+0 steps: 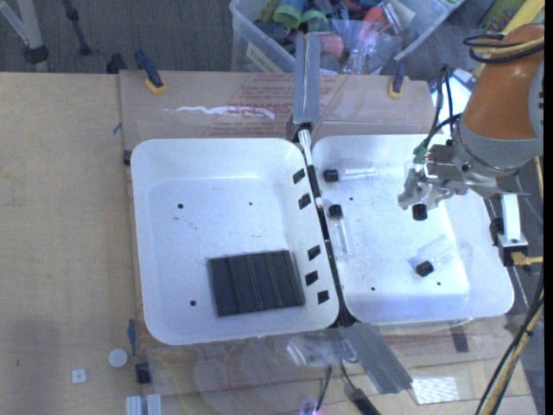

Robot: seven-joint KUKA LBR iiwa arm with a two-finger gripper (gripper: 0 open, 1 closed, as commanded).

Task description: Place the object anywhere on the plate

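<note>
A dark grey ribbed plate (255,282) lies flat in the left bin (173,188), near its front right corner. My gripper (419,199) hangs over the right bin (484,292), in its back right part and far from the plate. A small clear vial with a black cap (419,212) sits between its fingers, cap pointing down, and the gripper is shut on it. Three more clear vials with black caps lie on the right bin's floor: one at the back left (350,174), one by the divider (338,228), one at the front right (432,258).
A row of black clips (311,232) runs along the divider between the bins. A clear tub of coloured toys (346,15) stands behind the bins. Cables (441,111) hang beside the arm at the right.
</note>
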